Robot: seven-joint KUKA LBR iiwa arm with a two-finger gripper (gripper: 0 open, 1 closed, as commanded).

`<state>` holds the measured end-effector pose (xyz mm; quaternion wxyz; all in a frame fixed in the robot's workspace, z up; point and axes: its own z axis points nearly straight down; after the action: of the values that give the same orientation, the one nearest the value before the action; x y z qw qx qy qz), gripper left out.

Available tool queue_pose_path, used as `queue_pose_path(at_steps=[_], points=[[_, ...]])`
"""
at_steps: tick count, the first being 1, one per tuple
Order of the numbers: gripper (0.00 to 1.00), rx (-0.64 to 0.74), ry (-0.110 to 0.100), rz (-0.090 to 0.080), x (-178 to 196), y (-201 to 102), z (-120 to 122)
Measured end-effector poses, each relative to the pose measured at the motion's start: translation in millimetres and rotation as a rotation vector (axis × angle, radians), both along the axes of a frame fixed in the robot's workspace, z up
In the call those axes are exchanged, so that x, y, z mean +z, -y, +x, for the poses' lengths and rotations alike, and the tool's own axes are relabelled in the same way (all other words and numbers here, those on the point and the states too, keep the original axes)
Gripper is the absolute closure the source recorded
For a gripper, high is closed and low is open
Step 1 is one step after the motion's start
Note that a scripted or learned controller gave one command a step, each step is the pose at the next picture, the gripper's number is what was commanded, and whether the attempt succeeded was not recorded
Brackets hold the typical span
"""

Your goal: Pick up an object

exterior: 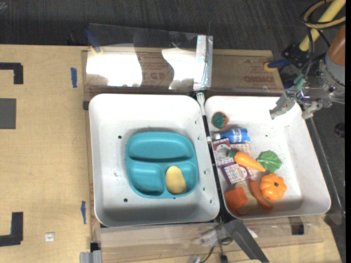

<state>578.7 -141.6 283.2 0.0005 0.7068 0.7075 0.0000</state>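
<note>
The right bin (307, 147) holds a pile of toy food along its left side. In it are a green and red ball (220, 119), a blue and white bottle (237, 135), a carrot (249, 161), a green leaf (270, 160), an orange pumpkin (273, 186), a red block (237, 199) and some printed packets (235, 173). My gripper (293, 108) hangs over the bin's far right corner, apart from the pile. It is open, its two fingers (278, 108) spread with nothing between them.
The left bin (104, 147) carries a teal divided tray (156, 158) with a yellow potato (175, 179) in its near right compartment. A clear plastic sheet (164, 59) stands behind the bins. Cables (321, 15) hang at the far right.
</note>
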Motion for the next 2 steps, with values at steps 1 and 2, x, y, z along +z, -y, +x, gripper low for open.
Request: queue_pose_path(at_steps=[1,2], points=[[0.0,-0.14,-0.009,0.002,-106,-30,-95],[0.0,-0.276,0.001,0.001,-81,-31,-89]])
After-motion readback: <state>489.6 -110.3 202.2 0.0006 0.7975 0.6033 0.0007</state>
